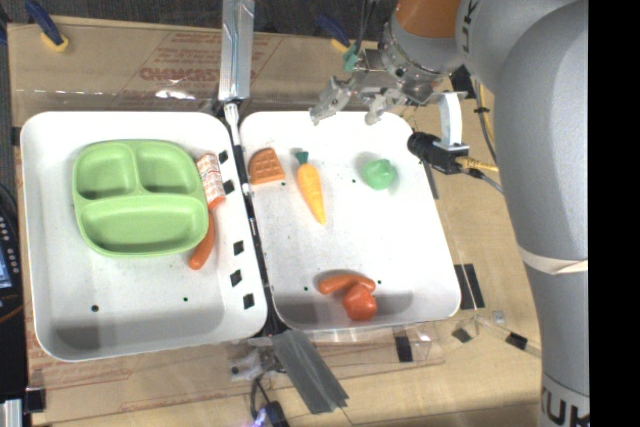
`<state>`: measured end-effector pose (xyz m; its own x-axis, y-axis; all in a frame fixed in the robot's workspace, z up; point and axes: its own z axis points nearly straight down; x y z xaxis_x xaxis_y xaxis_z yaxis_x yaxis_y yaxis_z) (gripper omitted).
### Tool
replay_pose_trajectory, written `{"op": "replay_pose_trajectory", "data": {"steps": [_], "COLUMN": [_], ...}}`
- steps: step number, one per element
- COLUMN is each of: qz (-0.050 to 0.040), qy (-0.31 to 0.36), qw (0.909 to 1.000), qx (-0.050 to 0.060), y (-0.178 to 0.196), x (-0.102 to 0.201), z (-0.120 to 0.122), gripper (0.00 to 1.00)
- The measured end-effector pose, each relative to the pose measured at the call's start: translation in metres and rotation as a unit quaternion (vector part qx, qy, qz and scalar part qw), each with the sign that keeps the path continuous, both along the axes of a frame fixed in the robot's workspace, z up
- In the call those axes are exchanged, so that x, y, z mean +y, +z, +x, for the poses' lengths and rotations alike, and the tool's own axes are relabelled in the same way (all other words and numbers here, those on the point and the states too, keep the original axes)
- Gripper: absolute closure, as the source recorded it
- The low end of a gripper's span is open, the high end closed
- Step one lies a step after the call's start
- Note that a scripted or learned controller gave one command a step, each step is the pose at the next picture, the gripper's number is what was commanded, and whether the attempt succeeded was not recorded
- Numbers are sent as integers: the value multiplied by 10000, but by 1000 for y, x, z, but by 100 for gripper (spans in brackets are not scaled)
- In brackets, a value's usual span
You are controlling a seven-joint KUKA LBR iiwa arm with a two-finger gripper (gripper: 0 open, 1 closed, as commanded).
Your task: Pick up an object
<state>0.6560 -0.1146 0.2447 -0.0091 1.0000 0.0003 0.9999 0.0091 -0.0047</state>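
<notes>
My gripper (351, 107) hangs over the back edge of the right bin (430, 245), its fingers spread open with nothing between them. Below it in that bin lie a carrot (312, 189), a brown bread slice (265, 166) and a green pepper (379, 174). Near the bin's front sit a red pepper and an orange sausage-like piece (350, 293), touching each other. The carrot is roughly a hand's width in front of the fingers.
The left bin (60, 315) holds a green divided plate (140, 196), a small labelled tube (210, 179) and an orange-red sausage (203, 250) against the plate's right side. A metal divider (236, 55) runs between the bins. The arm's grey body fills the right side.
</notes>
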Motion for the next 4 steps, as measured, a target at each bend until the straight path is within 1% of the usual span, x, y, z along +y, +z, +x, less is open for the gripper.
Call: {"op": "replay_pose_trajectory", "data": {"steps": [1,2,3,4], "qz": [10,-3,6,5], "qy": [872,479,954,974], "qw": [9962,9989,9954,9952], "qx": [18,-10,-6,1], "y": [2,-153,-154,-144], "x": [20,3,-15,-15], "z": [0,-31,-83,-83], "gripper": [0,0,0,100]}}
